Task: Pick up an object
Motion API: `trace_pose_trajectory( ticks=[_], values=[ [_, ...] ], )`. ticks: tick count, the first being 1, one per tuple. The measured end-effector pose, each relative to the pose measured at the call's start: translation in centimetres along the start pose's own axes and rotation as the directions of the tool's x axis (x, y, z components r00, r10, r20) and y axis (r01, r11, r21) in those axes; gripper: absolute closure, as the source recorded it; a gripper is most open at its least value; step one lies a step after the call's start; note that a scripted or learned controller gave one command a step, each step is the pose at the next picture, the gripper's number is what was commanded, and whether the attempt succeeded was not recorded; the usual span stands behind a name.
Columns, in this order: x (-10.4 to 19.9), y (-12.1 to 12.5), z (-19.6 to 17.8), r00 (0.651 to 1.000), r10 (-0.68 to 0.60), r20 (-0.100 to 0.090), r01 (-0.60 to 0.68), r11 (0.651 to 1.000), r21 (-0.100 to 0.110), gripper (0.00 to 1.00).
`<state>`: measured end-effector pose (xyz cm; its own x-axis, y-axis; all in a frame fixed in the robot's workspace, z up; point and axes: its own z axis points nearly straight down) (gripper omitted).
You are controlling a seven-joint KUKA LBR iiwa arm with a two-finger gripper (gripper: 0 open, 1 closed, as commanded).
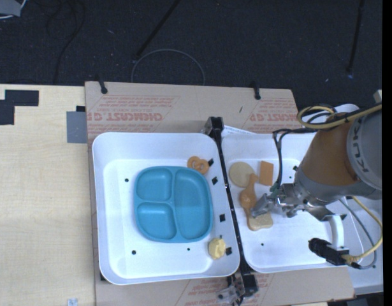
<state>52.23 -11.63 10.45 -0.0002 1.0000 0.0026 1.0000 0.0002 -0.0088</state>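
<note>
Item: my pincer (264, 207), low in the right bin (291, 260), tips at the cluster of food pieces. Whether it is apart, together or clamped on anything I cannot tell; the metal parts blur into the pieces.

Candidate objects, right bin: pale tan lump (260, 222) touching or just below my tips; orange-brown piece (248, 195) just beside them; round beige disc (241, 171) and orange block (266, 172) a little farther up.

Left bin (109, 171): blue divided plate (172, 203), small pretzel-like ring (197, 164) near the upper rim, yellow lump (217, 247) at the lower right corner.

Risk, as I judge it: pieces lie crowded, so closing may nip two at once or shove the lump aside; a soft, rounded lump may slip on lifting.

Surface: light wooden counter (36, 203), cardboard sheet (183, 110) under both bins. Room: dark carpet beyond, loose cables across it.
</note>
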Motion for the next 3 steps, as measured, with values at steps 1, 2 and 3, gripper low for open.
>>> trace_pose_trajectory(
  ticks=[1,2,3],
  values=[
    [0.0,0.1,1.5,1.000,0.002,0.000,-0.002,1.000,-0.007,0.00],
    [0.0,0.2,0.3,1.000,0.007,-0.003,-0.007,1.000,-0.010,1.00],
    [0.2,-0.3,-4.0,1.000,0.001,0.002,0.000,1.000,-0.008,1.00]
  ],
)
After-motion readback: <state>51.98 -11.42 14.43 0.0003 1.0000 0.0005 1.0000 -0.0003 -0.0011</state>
